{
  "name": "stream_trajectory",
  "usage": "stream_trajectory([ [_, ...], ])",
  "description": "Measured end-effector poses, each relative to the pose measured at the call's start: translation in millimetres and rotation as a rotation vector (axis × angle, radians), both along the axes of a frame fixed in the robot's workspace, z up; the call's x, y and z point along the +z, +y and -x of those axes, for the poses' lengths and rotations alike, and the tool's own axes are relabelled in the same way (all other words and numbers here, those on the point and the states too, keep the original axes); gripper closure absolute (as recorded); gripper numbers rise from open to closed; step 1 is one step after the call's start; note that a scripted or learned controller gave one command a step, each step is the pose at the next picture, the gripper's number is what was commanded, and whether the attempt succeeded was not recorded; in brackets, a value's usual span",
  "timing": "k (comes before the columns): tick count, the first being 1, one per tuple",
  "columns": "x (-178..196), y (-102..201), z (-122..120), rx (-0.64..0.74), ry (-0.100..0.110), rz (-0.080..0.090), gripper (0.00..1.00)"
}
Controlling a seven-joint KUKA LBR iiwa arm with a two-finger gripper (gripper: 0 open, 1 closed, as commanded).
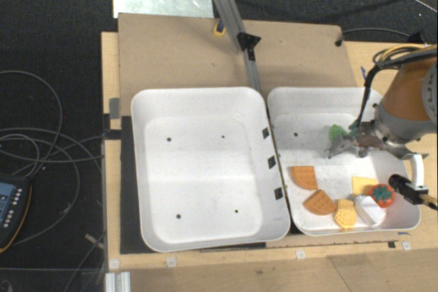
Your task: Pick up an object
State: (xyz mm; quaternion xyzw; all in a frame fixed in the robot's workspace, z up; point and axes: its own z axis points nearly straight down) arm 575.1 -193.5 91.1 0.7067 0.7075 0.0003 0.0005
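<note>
My gripper [340, 143] hangs low over the middle of the right bin [308, 104], at the end of the grey arm with its orange band [410, 94]. A small green object [337, 130] lies right at the gripper's tip, touching it or just behind it. Toward the bin's front lie two orange waffle-like pieces [304, 176] [319, 202], a yellow waffle piece [346, 215], a yellow wedge [363, 184], a red tomato-like toy [382, 195] and a white piece [369, 211].
The left bin [198, 161] sits beside the right one, joined by black clips [272, 162]. A grey pole [229, 7] slants across the back of the bench. Cables lie on the floor at the left.
</note>
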Motion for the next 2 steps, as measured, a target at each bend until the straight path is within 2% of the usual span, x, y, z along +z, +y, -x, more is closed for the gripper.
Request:
stream_trajectory([
  [1, 11, 0, -1, 0.001, -0.004, 0.000, 1.00],
  [2, 66, -2, -14, 0.005, -0.006, 0.002, 1.00],
])
